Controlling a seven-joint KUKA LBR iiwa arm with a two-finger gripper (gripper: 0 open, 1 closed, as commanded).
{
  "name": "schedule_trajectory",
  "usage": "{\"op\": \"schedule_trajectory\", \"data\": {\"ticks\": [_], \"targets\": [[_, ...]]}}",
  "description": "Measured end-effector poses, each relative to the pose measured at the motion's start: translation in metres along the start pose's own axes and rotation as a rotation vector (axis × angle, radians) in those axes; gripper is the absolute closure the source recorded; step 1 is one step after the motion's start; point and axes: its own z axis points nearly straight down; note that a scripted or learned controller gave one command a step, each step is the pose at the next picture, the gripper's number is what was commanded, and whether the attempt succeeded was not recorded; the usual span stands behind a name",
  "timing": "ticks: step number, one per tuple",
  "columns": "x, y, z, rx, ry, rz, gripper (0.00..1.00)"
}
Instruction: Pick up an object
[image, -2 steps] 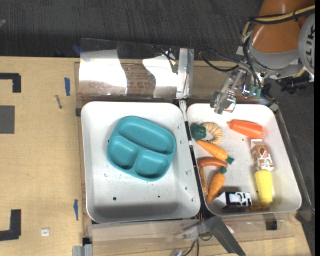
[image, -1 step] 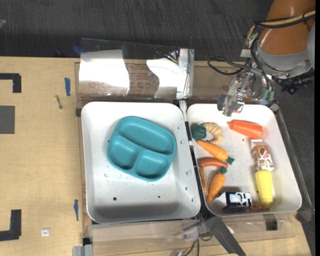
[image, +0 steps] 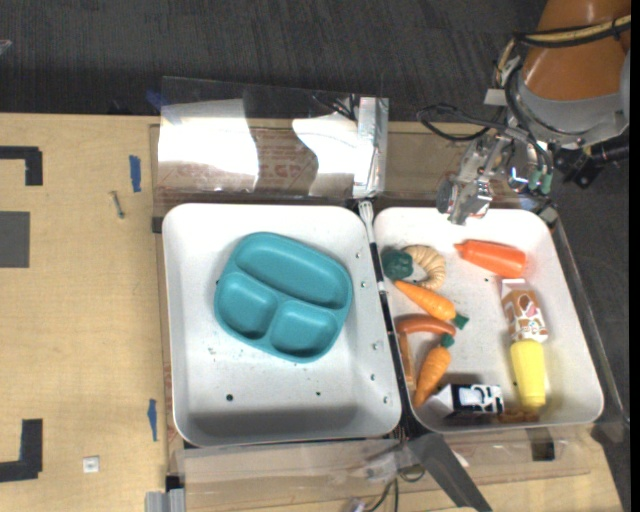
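Hovering over the back rim of the right bin, the gripper carries nothing, and whether it is apart or together cannot be told from this slant. The nearest thing is an orange pepper, just in front of it. Farther forward two carrots and a sausage lie touching, so a descent there would likely nudge one against another and close on none
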Motion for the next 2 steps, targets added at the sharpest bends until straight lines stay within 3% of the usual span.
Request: {"op": "schedule_trajectory", "data": {"ticks": [1,2], "targets": [[-0.0079,-0.0534,0.0316,0.002,0.017,-0.068,1.0],[-0.0084,-0.0517,0.0298,0.001,0.014,-0.07,0.0]]}}
